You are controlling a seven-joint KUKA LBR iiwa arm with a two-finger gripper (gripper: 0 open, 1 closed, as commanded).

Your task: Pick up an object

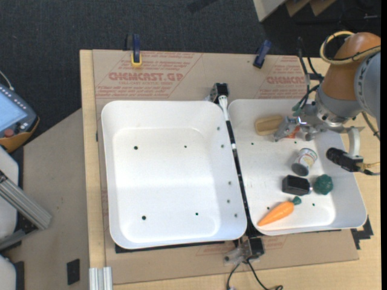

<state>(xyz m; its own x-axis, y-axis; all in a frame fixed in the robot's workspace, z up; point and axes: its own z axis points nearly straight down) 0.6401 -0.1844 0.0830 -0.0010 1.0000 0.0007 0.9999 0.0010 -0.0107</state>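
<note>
Right now I have the end effector (289,129) down over the far part of the right bin (344,213), reaching in from the right with the orange band above the wrist. Its fingers (280,132) look slightly apart, with nothing between them that I can make out. Just beyond the tips, touching or nearly so, lies a tan brush (268,125), flat on the bin floor. I take that as the likeliest target, since the tips point straight at it.

The other candidates sit on the near side of the end effector, toward the front of the same bin: a small tin (306,159) just beneath the wrist, then a black block (296,185) with a green ball (323,184) touching or close beside it, and nearest the front rim a carrot (278,213) lying at a slant. They are loosely scattered, which I judge leaves finger room around each.

Well off past the brush, across the black divider, the left bin (121,119) waits as the drop side, I suppose. Both bins rest on a cardboard-covered worktop (97,77), clamped at the far edge so they won't shift under contact.

Nothing is lifted yet. I judge the grasp itself is still ahead: the fingers need to straddle the brush before closing, and a low flat thing like that could slip away.
</note>
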